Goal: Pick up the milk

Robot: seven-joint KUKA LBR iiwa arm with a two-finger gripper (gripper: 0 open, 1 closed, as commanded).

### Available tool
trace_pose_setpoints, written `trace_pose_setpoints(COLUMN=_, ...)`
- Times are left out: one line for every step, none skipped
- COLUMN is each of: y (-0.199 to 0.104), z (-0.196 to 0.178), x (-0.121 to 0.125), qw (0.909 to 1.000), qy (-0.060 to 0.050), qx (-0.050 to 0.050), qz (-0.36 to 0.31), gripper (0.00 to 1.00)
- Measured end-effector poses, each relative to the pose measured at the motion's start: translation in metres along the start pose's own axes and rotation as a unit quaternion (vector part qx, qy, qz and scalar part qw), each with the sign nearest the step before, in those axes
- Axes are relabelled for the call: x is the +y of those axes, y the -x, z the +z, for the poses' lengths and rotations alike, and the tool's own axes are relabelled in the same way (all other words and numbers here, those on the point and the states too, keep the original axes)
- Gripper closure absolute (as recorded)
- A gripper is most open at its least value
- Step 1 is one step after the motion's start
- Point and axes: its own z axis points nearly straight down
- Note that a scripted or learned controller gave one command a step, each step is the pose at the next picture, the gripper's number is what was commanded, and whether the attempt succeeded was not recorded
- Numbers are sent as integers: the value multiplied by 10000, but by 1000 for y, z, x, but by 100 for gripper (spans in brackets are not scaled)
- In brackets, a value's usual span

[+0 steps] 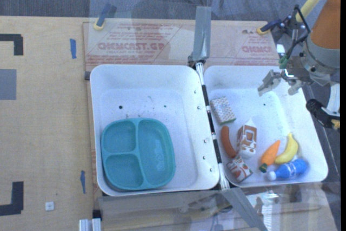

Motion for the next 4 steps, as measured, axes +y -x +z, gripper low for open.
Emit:
trace_pose_setpoints(y=-31, z=93, x=-41, qw=9984, qy=4, qx=-1, qz=-571, gripper=0)
trace_pose_setpoints(y=-30, z=142, x=-90, qw=9991, qy=82, qx=9, qz=-407, gripper=0)
trace_pose_setpoints(y=-28, z=131, x=-89, qw=9992, qy=95, qx=0, qz=-391, gripper=100)
trace_pose_setpoints(y=-47, z=67, x=-92, qw=9989, qy=5, qx=-4, qz=-461, gripper=100)
